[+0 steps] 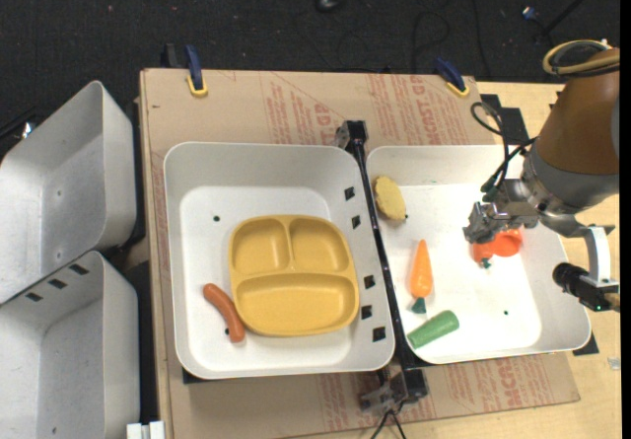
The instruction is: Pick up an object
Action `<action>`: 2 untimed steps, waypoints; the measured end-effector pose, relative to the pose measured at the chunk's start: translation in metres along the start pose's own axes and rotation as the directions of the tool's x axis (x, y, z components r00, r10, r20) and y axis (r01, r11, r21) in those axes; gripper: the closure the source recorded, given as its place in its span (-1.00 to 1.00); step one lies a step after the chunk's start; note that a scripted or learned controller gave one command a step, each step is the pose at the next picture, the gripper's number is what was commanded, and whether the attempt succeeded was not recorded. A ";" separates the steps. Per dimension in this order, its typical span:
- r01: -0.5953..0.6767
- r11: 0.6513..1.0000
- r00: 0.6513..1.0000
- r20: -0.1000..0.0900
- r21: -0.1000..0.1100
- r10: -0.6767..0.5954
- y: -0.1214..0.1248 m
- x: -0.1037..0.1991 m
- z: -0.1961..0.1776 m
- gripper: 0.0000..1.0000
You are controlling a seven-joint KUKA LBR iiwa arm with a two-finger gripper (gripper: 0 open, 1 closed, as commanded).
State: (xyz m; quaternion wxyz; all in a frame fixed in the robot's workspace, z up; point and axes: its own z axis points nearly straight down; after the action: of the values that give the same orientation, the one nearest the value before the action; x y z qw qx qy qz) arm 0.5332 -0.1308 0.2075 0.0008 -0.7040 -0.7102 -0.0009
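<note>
The right bin (449, 163) holds several toy foods. An orange carrot (421, 269) lies near its middle, a green cucumber-like piece (433, 328) sits near the front wall, and a yellow lumpy piece (390, 198) rests by the divider. A red-orange object (503, 246) lies at the right side of this bin. My gripper (487, 228) hangs directly over the red-orange object's left part and partly covers it. I cannot tell whether it touches the object. The grey arm with its orange band (582, 121) comes in from the right.
The left bin (197, 171) contains a yellow divided plate (293, 274) and a reddish sausage (225, 312) beside its front left corner. A black divider (370, 220) runs between the bins. Spare white bins (69, 190) stand off the bench at left.
</note>
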 end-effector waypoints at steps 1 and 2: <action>0.001 1.000 1.000 0.001 -0.002 -0.001 0.003 0.057 -0.015 1.00; 0.000 1.000 1.000 0.001 0.000 0.000 -0.004 0.109 -0.022 1.00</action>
State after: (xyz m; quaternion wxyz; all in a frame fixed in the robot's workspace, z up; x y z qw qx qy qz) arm 0.5286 -0.0217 0.2297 0.0007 -0.7041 -0.7101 -0.0006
